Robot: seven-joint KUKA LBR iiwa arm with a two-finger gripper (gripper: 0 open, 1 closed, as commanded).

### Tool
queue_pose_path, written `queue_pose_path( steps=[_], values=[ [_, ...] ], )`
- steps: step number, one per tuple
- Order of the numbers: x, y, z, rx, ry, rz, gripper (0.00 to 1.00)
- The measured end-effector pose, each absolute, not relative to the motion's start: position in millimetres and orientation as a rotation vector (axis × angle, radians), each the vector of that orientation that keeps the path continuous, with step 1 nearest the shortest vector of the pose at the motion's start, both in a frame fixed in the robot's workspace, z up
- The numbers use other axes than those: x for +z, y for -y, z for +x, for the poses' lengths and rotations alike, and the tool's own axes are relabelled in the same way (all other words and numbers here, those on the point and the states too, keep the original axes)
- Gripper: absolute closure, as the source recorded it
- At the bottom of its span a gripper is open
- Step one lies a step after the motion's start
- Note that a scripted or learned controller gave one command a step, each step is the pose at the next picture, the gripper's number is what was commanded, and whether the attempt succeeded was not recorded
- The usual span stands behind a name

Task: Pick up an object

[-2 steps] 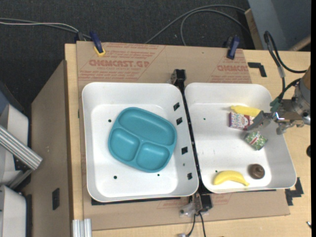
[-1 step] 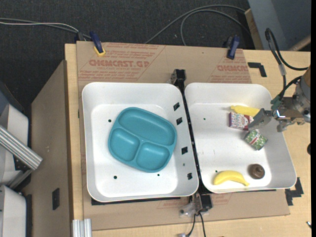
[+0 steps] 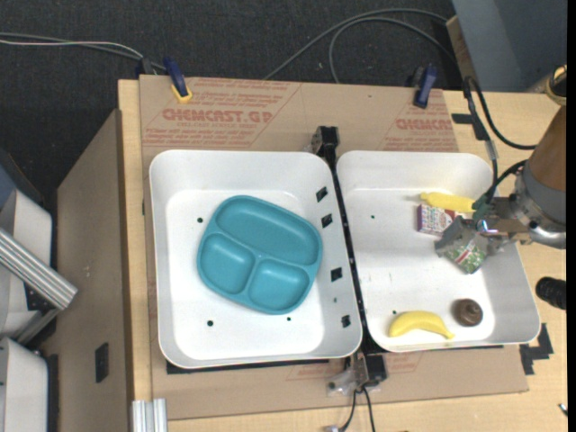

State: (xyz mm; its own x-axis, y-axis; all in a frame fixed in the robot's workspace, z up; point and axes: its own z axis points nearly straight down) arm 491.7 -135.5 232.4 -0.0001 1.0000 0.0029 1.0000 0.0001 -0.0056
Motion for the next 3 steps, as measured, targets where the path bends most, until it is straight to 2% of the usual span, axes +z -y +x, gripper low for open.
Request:
queue_pose_path(
  steps=[1, 2, 3],
  values=[
    [190, 133, 488.6, 0.004, 2.216, -2.217, 0.0],
    [131, 126, 493.8, 0.004, 2.216, -2.216, 0.0],
    [145, 126, 495.2, -0.003, 2.22, -2.222, 1.0]
  ],
)
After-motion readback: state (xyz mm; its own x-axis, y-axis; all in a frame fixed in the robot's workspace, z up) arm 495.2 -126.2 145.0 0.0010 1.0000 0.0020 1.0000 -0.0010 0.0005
